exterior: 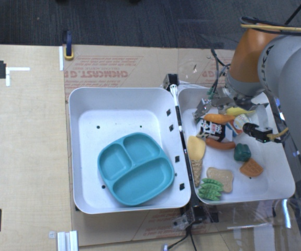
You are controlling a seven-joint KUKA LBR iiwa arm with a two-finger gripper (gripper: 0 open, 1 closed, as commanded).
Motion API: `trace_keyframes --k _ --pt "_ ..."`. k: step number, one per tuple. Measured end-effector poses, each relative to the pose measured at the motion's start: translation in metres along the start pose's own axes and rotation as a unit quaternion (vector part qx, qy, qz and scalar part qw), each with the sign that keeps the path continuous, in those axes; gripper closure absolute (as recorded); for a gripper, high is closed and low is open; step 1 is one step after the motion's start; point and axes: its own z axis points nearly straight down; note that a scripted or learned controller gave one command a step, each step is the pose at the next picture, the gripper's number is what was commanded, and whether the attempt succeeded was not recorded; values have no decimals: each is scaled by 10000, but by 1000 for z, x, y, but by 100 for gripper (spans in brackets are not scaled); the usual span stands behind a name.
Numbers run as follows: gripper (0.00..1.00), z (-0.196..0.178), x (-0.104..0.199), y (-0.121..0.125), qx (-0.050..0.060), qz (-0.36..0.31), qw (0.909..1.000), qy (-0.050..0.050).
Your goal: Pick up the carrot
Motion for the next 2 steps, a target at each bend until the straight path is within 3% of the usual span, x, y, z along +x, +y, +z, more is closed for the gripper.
trace_keyframes --k 1,2 --pt "0 -10 7 -38 27 1677 9858 12" --pt "100 -19 6 -37 26 1679 9858 5"
